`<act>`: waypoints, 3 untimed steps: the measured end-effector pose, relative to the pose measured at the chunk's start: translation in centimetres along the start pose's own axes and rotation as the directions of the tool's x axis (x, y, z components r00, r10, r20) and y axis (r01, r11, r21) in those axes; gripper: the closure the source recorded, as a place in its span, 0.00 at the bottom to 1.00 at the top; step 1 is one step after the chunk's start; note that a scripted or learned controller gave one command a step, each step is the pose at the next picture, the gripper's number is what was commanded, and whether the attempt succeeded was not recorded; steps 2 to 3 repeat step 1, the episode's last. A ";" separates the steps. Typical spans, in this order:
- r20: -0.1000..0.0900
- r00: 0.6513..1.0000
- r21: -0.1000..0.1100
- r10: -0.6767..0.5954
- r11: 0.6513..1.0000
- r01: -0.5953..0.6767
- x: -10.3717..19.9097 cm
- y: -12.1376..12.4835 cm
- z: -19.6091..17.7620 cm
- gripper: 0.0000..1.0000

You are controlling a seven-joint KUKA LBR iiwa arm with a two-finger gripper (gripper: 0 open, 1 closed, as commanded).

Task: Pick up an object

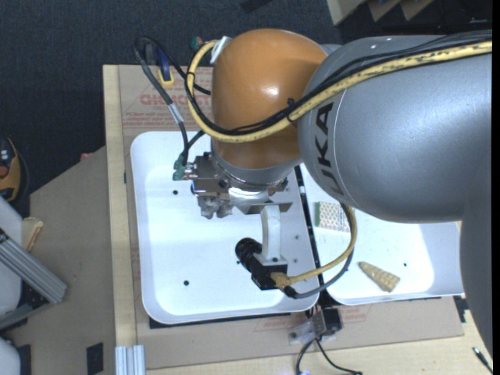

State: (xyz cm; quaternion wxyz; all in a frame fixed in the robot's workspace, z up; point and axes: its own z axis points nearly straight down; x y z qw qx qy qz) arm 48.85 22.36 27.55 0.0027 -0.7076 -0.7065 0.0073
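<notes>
tan cone (379,275) lies in right bin (410,237), well apart from gripper (211,200).

The counter (123,233) is a pale tan board, with faded red lettering (156,104) printed across its far left part and again along the near strip. Two shallow white bins sit directly on it, side by side, their rims close together. The left bin (168,241) has rounded corners and leaves a narrow margin of bare board on its left and near sides. The right bin (414,248) runs toward the right. On the near strip, just in front of where the bins meet, lies a small black fitting (328,319) with thin wires trailing from it.
</notes>
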 end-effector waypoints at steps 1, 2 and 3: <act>-0.010 1.000 -0.023 0.001 1.000 -0.001 -2.7 -1.0 -8.5 1.00; -0.010 1.000 -0.023 0.001 1.000 -0.001 -2.7 -1.0 -8.5 1.00; -0.010 1.000 -0.023 0.001 1.000 -0.001 -2.7 -1.0 -8.5 1.00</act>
